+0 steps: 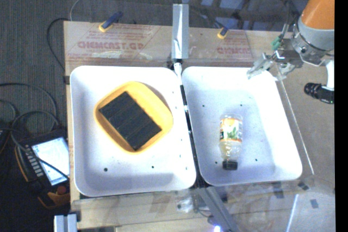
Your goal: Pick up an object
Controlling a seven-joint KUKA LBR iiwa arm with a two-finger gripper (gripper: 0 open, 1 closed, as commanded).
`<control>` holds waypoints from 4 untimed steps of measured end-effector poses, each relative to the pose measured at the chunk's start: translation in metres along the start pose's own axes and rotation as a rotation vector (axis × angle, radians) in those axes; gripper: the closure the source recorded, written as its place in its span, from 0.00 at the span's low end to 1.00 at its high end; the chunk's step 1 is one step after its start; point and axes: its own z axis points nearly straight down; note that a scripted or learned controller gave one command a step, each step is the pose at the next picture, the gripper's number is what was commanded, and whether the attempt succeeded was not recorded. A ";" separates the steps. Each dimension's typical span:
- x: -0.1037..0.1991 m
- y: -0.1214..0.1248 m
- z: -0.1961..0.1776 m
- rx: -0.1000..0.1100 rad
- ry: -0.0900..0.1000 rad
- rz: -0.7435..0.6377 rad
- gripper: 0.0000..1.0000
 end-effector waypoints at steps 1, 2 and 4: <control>-0.036 0.028 0.051 0.000 -0.005 -0.029 0.00; -0.035 0.040 -0.016 -0.001 -0.003 0.148 0.00; 0.058 -0.080 0.164 -0.017 -0.003 0.181 0.00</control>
